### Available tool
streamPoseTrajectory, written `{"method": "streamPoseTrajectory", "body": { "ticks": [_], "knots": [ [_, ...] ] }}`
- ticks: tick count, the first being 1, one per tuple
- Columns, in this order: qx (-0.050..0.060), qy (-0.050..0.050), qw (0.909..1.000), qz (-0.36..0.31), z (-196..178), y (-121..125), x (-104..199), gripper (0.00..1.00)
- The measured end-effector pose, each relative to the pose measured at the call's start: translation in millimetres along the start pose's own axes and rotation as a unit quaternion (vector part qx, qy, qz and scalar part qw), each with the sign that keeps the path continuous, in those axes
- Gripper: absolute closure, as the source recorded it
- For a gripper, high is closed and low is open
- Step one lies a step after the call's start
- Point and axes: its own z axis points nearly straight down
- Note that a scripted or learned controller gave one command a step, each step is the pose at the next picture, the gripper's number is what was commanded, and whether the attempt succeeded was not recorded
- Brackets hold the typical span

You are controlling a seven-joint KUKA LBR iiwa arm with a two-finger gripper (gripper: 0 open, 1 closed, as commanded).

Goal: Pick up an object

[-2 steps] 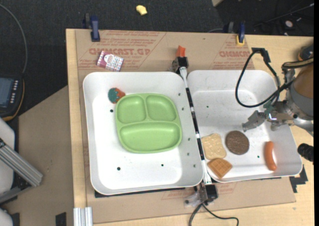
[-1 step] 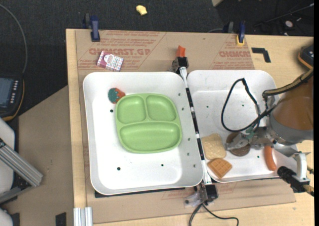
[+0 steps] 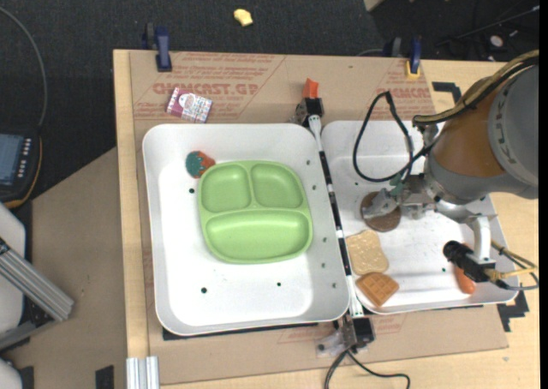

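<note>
The left white bin [image 3: 171,233] is largely occupied by a green three-compartment plastic plate [image 3: 253,211]; bare floor is left along its edges.

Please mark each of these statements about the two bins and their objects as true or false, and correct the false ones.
1. The green divided plate lies in the left bin. True.
2. Two cracker-like pieces lie in the left bin. False: the pale cracker and the orange cracker lie in the right bin.
3. A small round red-and-teal object sits beside the plate's upper left corner. True.
4. The brown round object rests on the green plate. False: it is in the right bin, near the hand.
</note>
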Motion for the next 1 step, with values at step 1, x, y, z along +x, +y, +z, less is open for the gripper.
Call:
{"method": "streamPoseTrajectory", "body": {
  "ticks": [1],
  "knots": [
    [-0.001,-0.001,1.0,0.003,-11.4,-1.2,-2.7,1.0]
  ]
}}
